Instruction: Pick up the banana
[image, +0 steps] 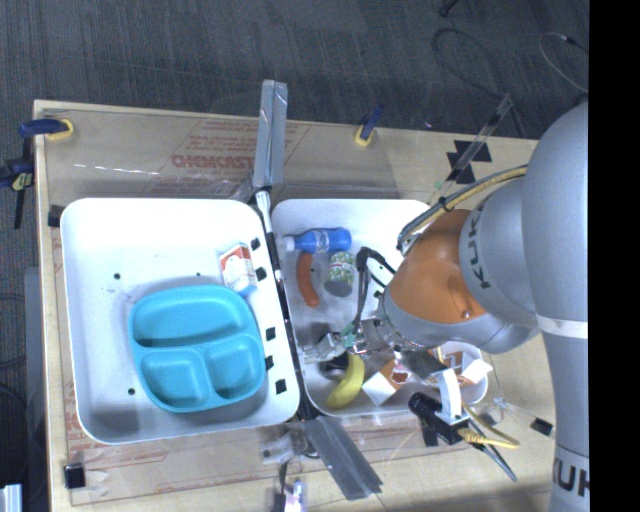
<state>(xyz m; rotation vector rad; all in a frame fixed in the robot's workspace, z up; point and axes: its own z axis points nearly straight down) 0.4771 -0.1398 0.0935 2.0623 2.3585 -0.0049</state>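
In the right bin (300, 225), a water bottle (322, 241) and sausage (307, 279) crowd the banana (348, 383), while the arm hides the gripper (350, 340), its state impossible to tell.

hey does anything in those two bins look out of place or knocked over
Nothing looks spilled or broken. The right bin is crowded: the bottle lies on its side, and the banana sits at the near wall under the arm. In the left bin, a small carton leans against the divider beside the blue tray.

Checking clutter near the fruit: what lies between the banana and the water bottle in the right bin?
In the camera view, an orange sausage-like piece lies between the banana and the water bottle.
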